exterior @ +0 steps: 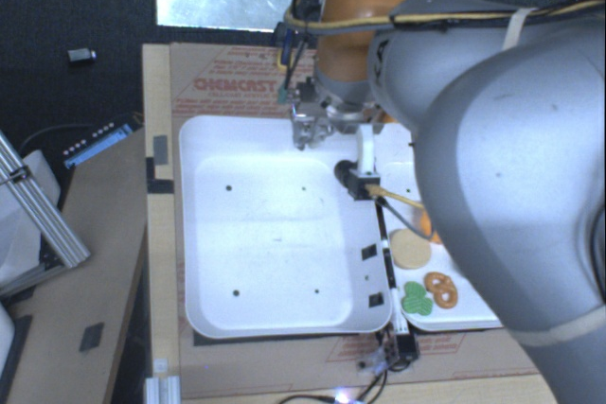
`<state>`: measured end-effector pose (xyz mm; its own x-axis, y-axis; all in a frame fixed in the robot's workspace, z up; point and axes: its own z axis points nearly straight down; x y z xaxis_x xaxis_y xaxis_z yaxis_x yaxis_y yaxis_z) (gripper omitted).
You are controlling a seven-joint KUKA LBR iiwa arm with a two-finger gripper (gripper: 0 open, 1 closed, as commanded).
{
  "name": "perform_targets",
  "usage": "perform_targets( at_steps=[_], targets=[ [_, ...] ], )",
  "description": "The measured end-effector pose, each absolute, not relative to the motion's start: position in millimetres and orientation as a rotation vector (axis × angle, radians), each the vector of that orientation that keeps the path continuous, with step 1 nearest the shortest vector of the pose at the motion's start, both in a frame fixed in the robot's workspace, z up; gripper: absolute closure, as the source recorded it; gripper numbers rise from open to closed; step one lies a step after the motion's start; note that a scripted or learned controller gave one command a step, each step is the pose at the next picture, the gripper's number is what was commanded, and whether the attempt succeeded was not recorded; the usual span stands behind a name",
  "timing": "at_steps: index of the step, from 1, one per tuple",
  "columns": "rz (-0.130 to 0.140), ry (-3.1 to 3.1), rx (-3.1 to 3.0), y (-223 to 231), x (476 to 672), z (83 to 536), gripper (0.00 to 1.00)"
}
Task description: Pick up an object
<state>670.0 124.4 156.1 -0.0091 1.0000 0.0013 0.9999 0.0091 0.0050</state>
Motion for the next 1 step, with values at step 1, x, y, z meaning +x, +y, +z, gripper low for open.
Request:
perform_targets(
  at_steps=[1],
  targets=[
    [0.007,2.231,2.212,193.7,668.5,156.8,1.0]
  ],
)
